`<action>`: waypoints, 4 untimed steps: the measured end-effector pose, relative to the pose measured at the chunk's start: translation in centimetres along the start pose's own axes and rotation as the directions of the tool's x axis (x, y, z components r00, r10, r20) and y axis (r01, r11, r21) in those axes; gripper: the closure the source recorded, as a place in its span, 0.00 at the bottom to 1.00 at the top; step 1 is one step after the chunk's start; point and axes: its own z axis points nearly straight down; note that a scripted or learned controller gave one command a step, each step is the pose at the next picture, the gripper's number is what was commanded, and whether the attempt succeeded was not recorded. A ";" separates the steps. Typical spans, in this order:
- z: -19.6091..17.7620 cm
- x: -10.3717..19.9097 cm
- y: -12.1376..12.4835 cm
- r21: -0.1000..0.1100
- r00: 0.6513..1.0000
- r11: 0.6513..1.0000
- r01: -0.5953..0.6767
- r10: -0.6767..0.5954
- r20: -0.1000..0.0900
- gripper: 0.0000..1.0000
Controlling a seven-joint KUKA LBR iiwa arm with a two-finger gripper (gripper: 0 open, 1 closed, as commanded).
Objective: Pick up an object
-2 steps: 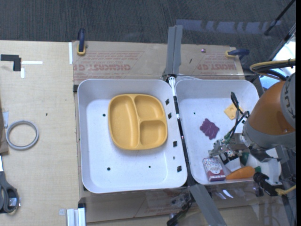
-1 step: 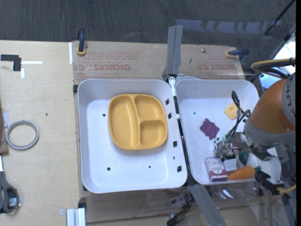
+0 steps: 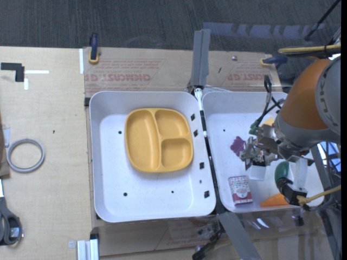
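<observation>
My gripper (image 3: 255, 155) hangs low over the right bin (image 3: 222, 121), reaching in from the right under the orange-banded wrist. A small purple object (image 3: 237, 144) lies just left of the gripper. A red and white packet (image 3: 240, 190) lies at the bin's front. An orange carrot-shaped piece (image 3: 275, 200) sits at the front right, and a green object (image 3: 282, 171) shows beside the arm. A white item (image 3: 257, 171) sits right under the gripper. Nothing is visibly between the fingers.
The left bin (image 3: 105, 188) holds a yellow divided plate (image 3: 159, 140). A grey tape ring (image 3: 24, 155) and scissors (image 3: 10, 227) lie on the wooden bench at the far left. Cables and a metal divider (image 3: 199, 58) stand behind the bins.
</observation>
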 end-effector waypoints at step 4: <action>-16.0 0.6 0.4 0.002 0.997 0.997 -0.072 0.072 0.003 1.00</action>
